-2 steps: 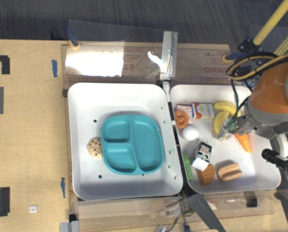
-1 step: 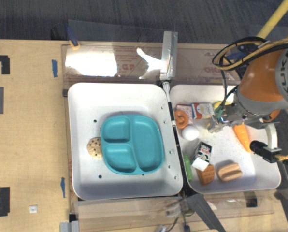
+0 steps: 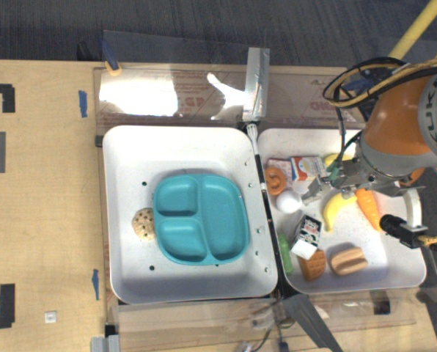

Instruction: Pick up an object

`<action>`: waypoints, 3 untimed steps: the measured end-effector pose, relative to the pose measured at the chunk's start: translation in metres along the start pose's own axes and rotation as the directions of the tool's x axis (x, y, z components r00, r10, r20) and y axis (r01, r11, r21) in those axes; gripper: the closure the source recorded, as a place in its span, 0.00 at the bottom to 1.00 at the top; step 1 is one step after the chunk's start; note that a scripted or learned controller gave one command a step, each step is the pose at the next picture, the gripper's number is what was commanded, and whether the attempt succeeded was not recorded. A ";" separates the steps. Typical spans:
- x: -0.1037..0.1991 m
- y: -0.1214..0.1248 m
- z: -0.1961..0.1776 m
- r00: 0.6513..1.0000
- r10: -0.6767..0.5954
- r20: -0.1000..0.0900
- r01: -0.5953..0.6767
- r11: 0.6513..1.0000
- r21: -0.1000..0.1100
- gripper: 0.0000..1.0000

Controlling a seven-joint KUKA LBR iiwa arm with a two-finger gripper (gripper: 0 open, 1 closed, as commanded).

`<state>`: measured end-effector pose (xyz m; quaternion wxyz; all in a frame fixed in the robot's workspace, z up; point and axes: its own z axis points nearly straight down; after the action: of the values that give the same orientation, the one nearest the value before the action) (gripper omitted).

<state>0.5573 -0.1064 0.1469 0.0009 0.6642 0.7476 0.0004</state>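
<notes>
Wooden bench (image 3: 42,218) carries two white bins. Left bin (image 3: 123,160) holds a teal divided plate (image 3: 202,218) and, touching its left edge, a cookie (image 3: 144,224). Right bin (image 3: 405,273) is crowded — egg (image 3: 287,201), banana (image 3: 333,210), carrot (image 3: 368,204), hot dog bun (image 3: 347,259). The gripper (image 3: 322,185) hangs just above the banana's upper end, between egg and carrot — whether spread or pressed together I cannot tell.

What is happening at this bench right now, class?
A grey robot arm with an orange band reaches in from the right over the right white bin, which holds toy food: a yellow banana, an orange carrot, a white egg and a small burger bun. Its hand hovers near the banana, with nothing visibly held. The left white bin holds a teal divided plate and a cookie.
</notes>
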 end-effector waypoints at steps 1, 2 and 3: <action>-0.042 -0.036 0.060 1.000 0.013 0.001 -0.013 1.000 -0.003 0.00; -0.042 -0.034 0.048 1.000 0.013 0.004 -0.013 1.000 -0.009 1.00; 0.034 -0.057 -0.086 0.996 0.093 -0.001 -0.093 0.996 -0.005 1.00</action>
<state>0.4967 -0.0795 0.2325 0.0023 0.6984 0.7157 0.0029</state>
